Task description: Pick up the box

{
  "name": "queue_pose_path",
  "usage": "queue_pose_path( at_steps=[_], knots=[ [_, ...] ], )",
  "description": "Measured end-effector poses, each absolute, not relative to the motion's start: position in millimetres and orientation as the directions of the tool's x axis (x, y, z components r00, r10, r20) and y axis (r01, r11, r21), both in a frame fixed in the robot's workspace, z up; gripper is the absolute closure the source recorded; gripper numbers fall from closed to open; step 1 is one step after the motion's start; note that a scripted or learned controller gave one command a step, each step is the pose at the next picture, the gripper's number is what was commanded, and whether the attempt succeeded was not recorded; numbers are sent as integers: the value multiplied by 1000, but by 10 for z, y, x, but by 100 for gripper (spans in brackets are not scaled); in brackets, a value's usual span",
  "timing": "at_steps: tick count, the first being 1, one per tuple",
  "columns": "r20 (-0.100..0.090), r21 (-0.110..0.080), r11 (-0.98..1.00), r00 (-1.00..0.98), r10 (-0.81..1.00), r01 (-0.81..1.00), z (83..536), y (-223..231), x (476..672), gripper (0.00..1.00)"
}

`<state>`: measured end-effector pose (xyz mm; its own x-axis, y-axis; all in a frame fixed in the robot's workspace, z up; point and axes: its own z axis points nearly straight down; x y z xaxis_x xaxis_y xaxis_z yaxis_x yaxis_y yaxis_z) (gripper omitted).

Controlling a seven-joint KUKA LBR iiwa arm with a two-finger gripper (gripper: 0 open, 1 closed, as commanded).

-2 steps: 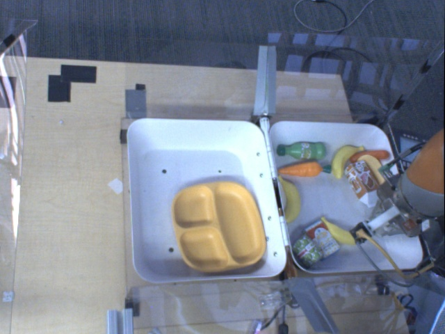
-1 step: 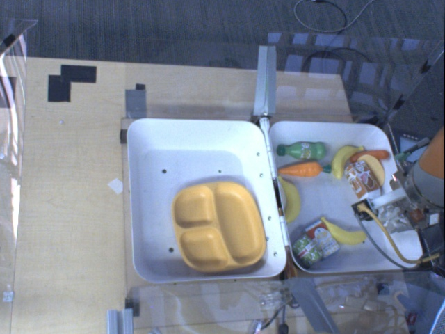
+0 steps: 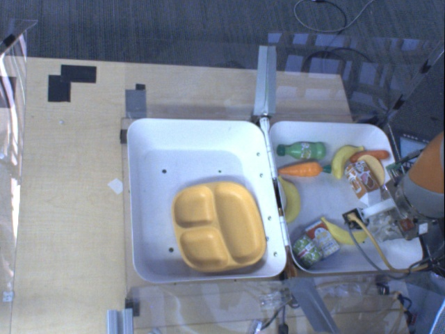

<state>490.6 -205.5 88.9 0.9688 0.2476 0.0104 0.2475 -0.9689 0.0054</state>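
The box [image 3: 364,178], a small printed carton, lies tilted near the right bin's [image 3: 327,129] far right side, beside a curved banana [image 3: 342,160]. The gripper [image 3: 393,223] sits over the bin's near right corner; the jaws' state cannot be told. The left bin [image 3: 160,145] holds a glossy yellow compartment tray [image 3: 218,225].

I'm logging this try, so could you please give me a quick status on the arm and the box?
Gripper low over right bin, near edge. Box lying free beside it, not gripped. Bananas crowd the box.
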Motion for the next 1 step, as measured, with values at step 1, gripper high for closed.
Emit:
queue_pose_path(
  at_steps=[1],
  knots=[
    [9,11,-933,933,361,361,895,-1930,4903,100]
  ],
)
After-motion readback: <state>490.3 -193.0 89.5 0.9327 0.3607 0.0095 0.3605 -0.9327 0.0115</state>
